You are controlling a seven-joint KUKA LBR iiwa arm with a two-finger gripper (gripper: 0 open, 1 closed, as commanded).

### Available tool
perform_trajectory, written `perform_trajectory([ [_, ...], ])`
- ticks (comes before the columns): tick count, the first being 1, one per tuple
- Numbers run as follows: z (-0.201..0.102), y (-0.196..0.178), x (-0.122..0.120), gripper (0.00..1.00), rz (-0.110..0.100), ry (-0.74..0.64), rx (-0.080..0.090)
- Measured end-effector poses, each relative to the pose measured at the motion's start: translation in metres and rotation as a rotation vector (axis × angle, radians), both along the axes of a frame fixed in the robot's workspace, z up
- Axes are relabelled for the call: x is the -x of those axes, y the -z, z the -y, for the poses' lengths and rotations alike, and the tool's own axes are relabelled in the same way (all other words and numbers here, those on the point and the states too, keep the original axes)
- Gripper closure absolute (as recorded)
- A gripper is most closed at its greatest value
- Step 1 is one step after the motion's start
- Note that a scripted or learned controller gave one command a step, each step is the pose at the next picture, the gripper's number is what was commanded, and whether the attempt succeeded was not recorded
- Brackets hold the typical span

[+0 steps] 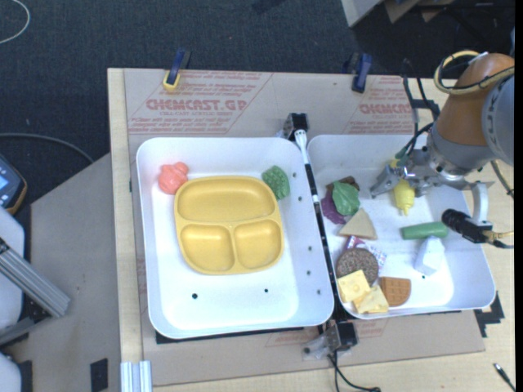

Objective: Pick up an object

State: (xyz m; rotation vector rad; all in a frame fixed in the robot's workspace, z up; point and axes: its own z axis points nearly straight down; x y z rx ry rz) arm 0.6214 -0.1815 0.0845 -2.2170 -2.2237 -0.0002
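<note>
The pincer [402, 188] hangs low over the far part of the right bin [470, 288], and a small yellow toy [404, 197], shaped like a corn cob or a banana, sits between its fingers; the pincer appears clamped on it. Whether the toy is clear of the bin floor cannot be told from this slanted view.

The toy looks like moulded plastic play food: light, stiff and rather slick, so it is more likely to slip or twist out than to be crushed. Its narrow body suits a hold across the middle, with the fingers set square to its long axis. A hold near one end could let it swing.

The other pieces lie toward the near and left sides of the same bin. A green cylinder [424, 230] lies just beside the toy on its near side, with a pale white piece [427, 256] nearer still. A purple and green leafy piece [341, 199] lies by the left wall, with a tan wedge [359, 225] below it. A brown round cookie [356, 262], yellow cheese pieces [359, 291] and a brown cracker [395, 290] fill the near left corner.

In the left bin [245, 309], a yellow divided plate [228, 223] sits at the centre, with a pink toy [172, 176] at its far left corner and a green broccoli-like piece [277, 181] at its far right.
</note>
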Motion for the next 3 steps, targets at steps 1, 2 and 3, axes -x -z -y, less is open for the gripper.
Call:
perform_trajectory([
  [1, 0.001, -0.011, 0.000, 1.00, 0.001, 0.001, 0.001],
  [2, -0.010, -0.067, -0.003, 1.00, 0.009, 0.001, 0.004],
  [3, -0.001, -0.116, -0.007, 1.00, 0.010, 0.002, 0.005],
])
